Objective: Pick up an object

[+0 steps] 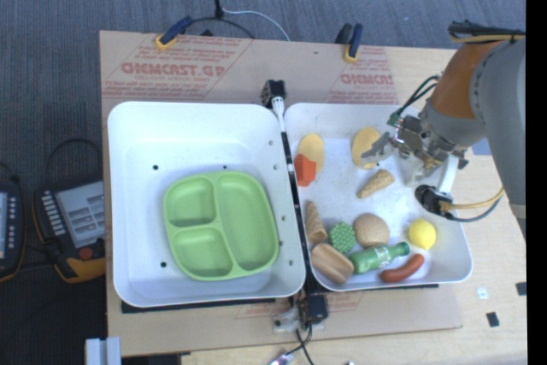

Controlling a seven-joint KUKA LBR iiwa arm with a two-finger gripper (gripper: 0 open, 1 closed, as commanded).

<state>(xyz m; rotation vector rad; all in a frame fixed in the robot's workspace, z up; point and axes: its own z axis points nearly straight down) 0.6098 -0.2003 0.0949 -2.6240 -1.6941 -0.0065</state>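
The right bin point(453, 265) holds several toy foods: a yellow chip-like piece point(365, 146), a tan cone point(376, 181), a yellow and orange piece point(308, 151) over a red piece point(305, 172), a brown bun point(371, 228), a lemon point(422, 233), a green bottle point(381, 256), a red sausage point(402, 269) and a bread loaf point(332, 262). My gripper point(386, 146) hangs low over the bin's upper right part. It sits just right of the yellow chip and above the cone. Nothing visibly sits in its grasp.
The left bin point(137, 141) holds a green divided plate point(222, 224). A breadstick point(315, 222) and a green ridged piece point(343, 236) lie near the wall between the bins. A black and yellow cable point(449, 205) hangs off the wrist over the right bin.
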